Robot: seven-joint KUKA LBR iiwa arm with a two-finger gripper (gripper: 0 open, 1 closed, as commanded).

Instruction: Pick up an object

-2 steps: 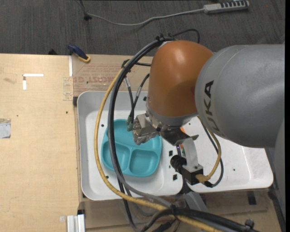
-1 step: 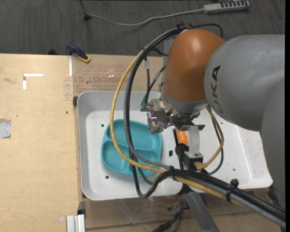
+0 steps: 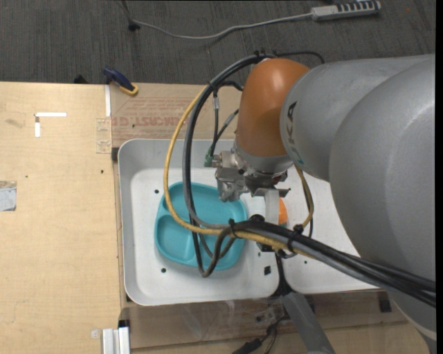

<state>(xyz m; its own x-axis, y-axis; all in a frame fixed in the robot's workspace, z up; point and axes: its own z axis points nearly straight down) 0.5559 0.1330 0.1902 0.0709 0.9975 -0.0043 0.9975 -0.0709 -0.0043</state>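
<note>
Claw [image 3: 234, 188] sits low over the left white bin, at the upper right edge of the teal dish, w/ the grey metal wrist block right above it. Can't tell how far it's open or whether it has hold of anything; wrist and cables hide the tips.

Going left to right: pale wooden bench top [image 3: 55, 207] fills the left side, w/ a short white tape mark [image 3: 50, 115] near its top and a small grey patch [image 3: 6, 197] at the far left edge. A small blue-and-yellow clip [image 3: 120, 81] lies at the bench's back edge, by a brown cardboard sheet [image 3: 156, 117] w/ faded red print behind the bin.

Next, shallow white plastic bin on the left [image 3: 138, 228], rounded corners, a few small dark holes in its floor. Inside it lies the task's thing, a teal plastic divided dish [image 3: 176, 231], flat on the bin floor, roughly centre, two compartments showing. Black and yellow cables [image 3: 208, 228] loop down across the dish's right half and hide part of it.

Just right of the claw, a small orange object [image 3: 282, 211] shows near the divide between the two bins; too covered to tell what it is. Second white bin on the right [image 3: 325, 273] is mostly under the arm.

Big grey arm w/ orange band [image 3: 277, 104] comes in from the right, covering much of that side. Dark carpet w/ a grey power strip [image 3: 345, 9] runs along the top.
</note>
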